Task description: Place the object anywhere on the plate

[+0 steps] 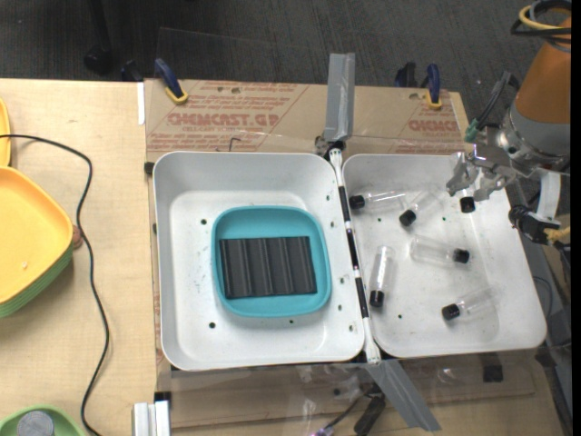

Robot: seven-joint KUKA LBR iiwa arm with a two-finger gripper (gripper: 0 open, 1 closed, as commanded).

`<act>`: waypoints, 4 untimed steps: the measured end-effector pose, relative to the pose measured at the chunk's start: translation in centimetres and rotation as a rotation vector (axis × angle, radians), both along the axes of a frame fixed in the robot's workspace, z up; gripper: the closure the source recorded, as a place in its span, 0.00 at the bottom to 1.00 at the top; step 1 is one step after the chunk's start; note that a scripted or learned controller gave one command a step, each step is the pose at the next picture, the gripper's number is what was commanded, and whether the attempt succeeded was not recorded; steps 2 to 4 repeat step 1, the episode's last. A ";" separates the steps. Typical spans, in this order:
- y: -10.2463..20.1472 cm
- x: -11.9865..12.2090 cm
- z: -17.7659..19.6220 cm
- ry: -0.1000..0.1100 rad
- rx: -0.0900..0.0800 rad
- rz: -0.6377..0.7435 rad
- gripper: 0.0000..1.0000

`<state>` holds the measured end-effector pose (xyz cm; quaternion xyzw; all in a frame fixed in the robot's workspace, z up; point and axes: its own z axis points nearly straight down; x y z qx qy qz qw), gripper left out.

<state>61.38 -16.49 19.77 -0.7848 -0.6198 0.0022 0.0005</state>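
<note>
- Hovering over the right bin, the gripper; whether it grips the vial beneath cannot be told.
- Clear vials look light, slippery, round; mid-barrel suits, teal plate waiting.

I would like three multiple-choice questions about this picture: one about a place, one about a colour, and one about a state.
1. Where does the teal plate lie?
A. in the left bin
B. in the right bin
C. on the wooden bench

2. What colour are the caps of the clear vials?
A. red
B. black
C. white

3. What is the state of the plate's dark ribbed centre?
A. a vial lies on it
B. the gripper rests on it
C. nothing lies on it

Answers: 1 A, the plate sits inside the left bin. 2 B, each vial ends in a black cap. 3 C, the vials lie in the right bin, and the gripper is above that bin's far right corner.
</note>
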 end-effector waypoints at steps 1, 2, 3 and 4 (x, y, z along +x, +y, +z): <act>0.0 0.0 0.0 0.000 0.000 0.000 0.00; 0.0 0.0 0.0 0.000 0.000 0.000 0.00; 0.0 0.0 0.0 0.000 0.000 0.000 0.00; 0.0 0.0 0.0 0.000 0.000 0.000 0.00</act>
